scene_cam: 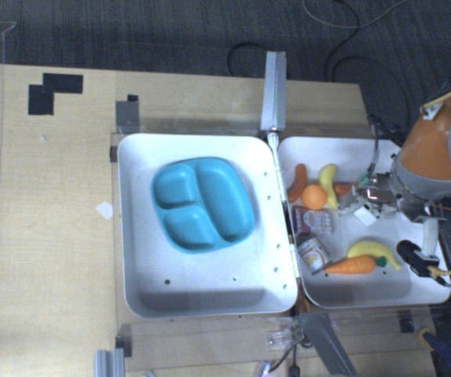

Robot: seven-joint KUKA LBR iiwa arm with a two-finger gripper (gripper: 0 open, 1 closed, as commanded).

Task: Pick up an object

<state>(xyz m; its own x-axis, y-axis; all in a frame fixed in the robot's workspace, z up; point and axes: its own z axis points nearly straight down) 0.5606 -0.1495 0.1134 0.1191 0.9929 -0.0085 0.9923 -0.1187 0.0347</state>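
The right bin (414, 289) holds several toy foods. An orange ball (313, 197) lies near its left wall, with a small yellow banana (328, 181) and an orange-red piece (298, 181) beside it. Below them are a purple-and-white packet (318, 223) and a small can (312, 252). A carrot (351, 266) and a second banana (371, 250) lie near the front wall. My gripper (359, 199) is low over the middle of this bin, just right of the small banana and the orange ball. Nothing is seen held in it.
The left bin (139, 289) holds a blue divided plate (203, 203). A metal post (274, 93) stands behind the seam between the bins. Black cable and arm parts (416, 256) crowd the right bin's right side. Bare wooden bench lies to the left.
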